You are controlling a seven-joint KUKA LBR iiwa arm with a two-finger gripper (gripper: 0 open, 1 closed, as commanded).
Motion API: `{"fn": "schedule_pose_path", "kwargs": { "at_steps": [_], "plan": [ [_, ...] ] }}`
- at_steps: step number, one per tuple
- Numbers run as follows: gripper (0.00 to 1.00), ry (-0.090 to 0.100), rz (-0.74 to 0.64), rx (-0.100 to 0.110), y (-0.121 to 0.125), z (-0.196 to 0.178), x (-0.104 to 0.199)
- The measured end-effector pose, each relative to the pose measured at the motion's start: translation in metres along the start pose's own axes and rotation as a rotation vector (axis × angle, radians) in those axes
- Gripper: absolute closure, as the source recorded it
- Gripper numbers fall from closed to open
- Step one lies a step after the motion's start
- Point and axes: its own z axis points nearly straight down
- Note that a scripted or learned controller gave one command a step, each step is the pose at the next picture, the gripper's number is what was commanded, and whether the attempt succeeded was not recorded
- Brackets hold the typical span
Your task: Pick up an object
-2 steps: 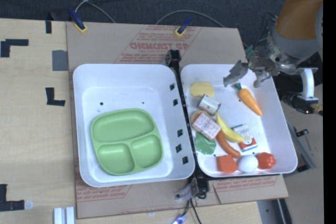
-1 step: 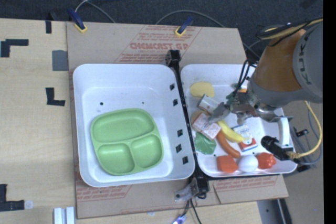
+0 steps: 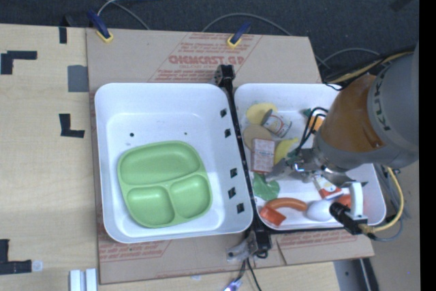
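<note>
You have open floor in the left bin (image 3: 109,105) along its upper half and right side; the green tray (image 3: 163,182) takes the lower left. The right bin (image 3: 286,89) is crowded: the arm (image 3: 371,120) covers its right side, and small objects (image 3: 272,146) fill the left and lower floor.

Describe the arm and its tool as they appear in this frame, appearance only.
The arm is a thick, rounded grey cylinder with dark lettering partly visible on its casing. Below it sits a broad orange band above the wrist. The tool at its end is a small cluster of dark and silvery metal parts. A thin yellow cable runs alongside the orange band.
</note>
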Motion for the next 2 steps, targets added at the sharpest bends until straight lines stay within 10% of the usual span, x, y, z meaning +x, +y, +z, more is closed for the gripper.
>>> {"fn": "schedule_pose_path", "kwargs": {
  "at_steps": [1,2],
  "plan": [
    [0.0,0.003,-0.003,0.003,0.0409,0.0017,0.0265],
    [1.0,0.002,-0.003,0.006,0.0404,-0.0077,0.0258]
  ]
}}
